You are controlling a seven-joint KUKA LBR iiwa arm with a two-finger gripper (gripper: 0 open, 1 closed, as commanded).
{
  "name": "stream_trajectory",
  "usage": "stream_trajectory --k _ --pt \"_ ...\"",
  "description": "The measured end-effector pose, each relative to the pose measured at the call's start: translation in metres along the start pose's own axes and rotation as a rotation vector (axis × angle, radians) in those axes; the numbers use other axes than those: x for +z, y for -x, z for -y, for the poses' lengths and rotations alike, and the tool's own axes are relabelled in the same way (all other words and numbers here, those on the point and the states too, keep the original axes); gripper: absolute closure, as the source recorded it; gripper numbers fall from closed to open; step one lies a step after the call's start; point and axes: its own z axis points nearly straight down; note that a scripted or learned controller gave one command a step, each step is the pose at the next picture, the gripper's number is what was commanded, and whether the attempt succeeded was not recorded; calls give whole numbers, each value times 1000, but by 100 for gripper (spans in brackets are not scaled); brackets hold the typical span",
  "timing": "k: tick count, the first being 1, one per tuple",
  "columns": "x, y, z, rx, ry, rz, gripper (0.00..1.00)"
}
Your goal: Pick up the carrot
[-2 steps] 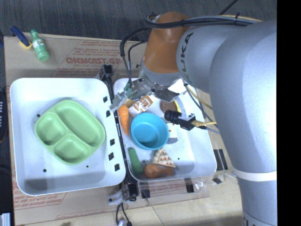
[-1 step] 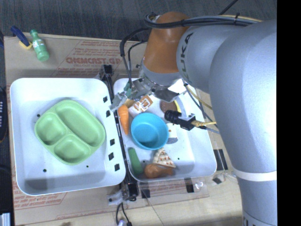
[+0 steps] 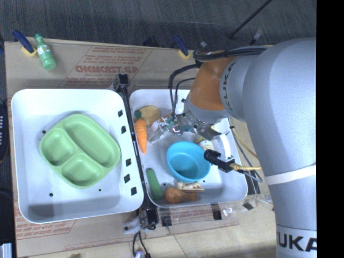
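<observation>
Just carrot [image 3: 141, 136] left of hand [image 3: 171, 123]

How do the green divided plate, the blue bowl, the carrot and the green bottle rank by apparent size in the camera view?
1. green divided plate
2. blue bowl
3. carrot and green bottle: these look alike in length, so their order is unsure.

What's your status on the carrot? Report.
Gripper low in right bin, beside carrot. Carrot flat by left wall, not gripped. Blue bowl and cucumber nearby, not blocking.
</observation>
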Motion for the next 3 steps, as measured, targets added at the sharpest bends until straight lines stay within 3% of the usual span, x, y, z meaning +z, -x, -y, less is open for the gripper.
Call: stream_trajectory --k 1,2,3 --pt "-5 -5 -45 313 2 1 0" --pt "-107 -85 11 379 11 -2 0" --pt "-103 -84 13 382 3 -1 0"
